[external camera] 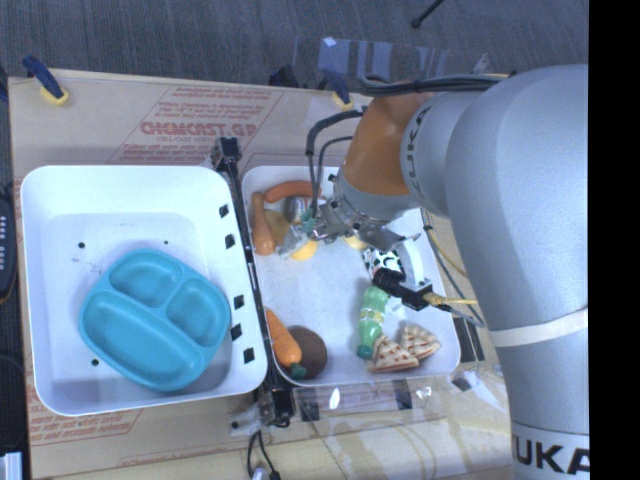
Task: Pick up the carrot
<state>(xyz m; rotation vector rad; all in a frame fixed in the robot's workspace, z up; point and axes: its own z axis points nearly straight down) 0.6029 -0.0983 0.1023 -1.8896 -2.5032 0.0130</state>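
Note:
The carrot (283,339), orange and tapered, lies at the near left corner of the right bin (330,293), against the bin wall and touching a brown round item (310,354). My gripper (316,226) hangs at the far left part of that bin, well away from the carrot, right over a yellow piece (304,251) and a greyish item (297,209). The grey arm with its orange band (385,153) hides what is beneath it.
By the gripper lie an orange-brown sausage-like item (263,224) and a reddish one (288,189). A black-and-white toy (384,263), a green bottle (372,320) and a waffle piece (405,349) sit at the right. The left bin (60,198) holds a blue divided plate (155,316).

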